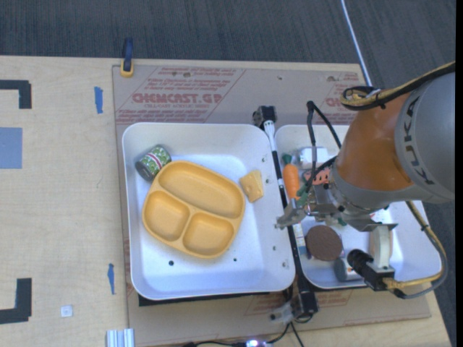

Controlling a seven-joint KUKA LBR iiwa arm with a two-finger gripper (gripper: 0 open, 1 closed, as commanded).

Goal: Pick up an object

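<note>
Candidate objects in the right bin [414,262]: an orange carrot-shaped piece [291,181] against the left wall, and a brown disc [324,243] on the floor nearer the front. Both lie loose.

The gripper [307,210] sits between them, low over the bin, just above the disc and beside the carrot piece. Whether it is open or closed cannot be told, and nothing is seen in its grasp.

The left bin [217,273] holds a yellow divided plate [194,208], a green-and-white can [153,160] touching the plate's far left edge, and a yellow chunk [252,186] just beside its right edge.

Both bins rest on a cardboard sheet [181,92] with red print, laid on a pale wooden bench [58,208] marked with blue tape [98,100]. Dark carpet [217,13] lies beyond.

The arm [383,150] enters from the right, bent down over the right bin.
</note>
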